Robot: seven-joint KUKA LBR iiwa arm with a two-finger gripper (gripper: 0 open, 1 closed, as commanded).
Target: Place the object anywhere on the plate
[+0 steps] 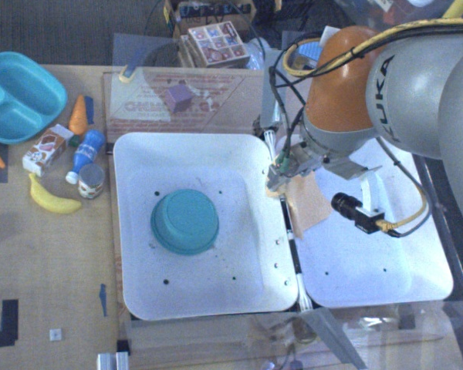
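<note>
We see a tan slab [307,203] lying over the bins' shared rims, just below the fingers [280,177]; whether they pinch it we cannot tell. The teal plate [185,220] lies left, in the left bin [139,160].

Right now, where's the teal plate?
The teal plate lies upside down in the left bin, slightly left of its middle, well left of the claw at the divide between bins.
</note>
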